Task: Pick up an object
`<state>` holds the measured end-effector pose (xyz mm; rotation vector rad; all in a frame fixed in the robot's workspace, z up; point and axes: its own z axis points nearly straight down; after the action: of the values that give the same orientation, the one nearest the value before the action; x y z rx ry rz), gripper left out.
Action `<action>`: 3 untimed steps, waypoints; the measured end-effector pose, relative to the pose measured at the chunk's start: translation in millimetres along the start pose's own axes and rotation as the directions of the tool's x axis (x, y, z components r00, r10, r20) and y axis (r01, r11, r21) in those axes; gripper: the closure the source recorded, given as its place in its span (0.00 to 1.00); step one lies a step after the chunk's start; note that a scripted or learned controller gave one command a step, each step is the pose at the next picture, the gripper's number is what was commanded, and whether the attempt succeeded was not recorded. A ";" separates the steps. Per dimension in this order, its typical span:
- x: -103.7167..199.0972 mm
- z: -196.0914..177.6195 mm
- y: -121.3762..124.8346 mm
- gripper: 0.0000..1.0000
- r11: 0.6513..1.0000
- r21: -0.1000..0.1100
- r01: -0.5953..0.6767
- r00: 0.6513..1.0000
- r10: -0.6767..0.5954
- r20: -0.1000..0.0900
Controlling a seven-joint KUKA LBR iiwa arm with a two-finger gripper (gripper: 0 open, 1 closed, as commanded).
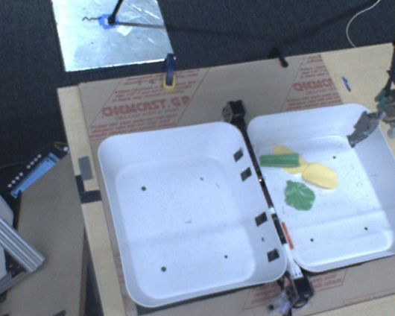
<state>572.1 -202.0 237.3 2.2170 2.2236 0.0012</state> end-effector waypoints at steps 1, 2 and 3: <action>17.8 159.7 25.5 0.00 1.000 0.002 0.002 1.000 -0.002 -0.005; 44.4 151.3 81.9 0.00 1.000 -0.006 0.006 1.000 -0.006 0.001; 41.3 153.4 -14.9 0.00 1.000 0.008 -0.005 1.000 0.005 -0.002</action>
<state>557.4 -160.9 83.8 2.2279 2.2232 -0.0057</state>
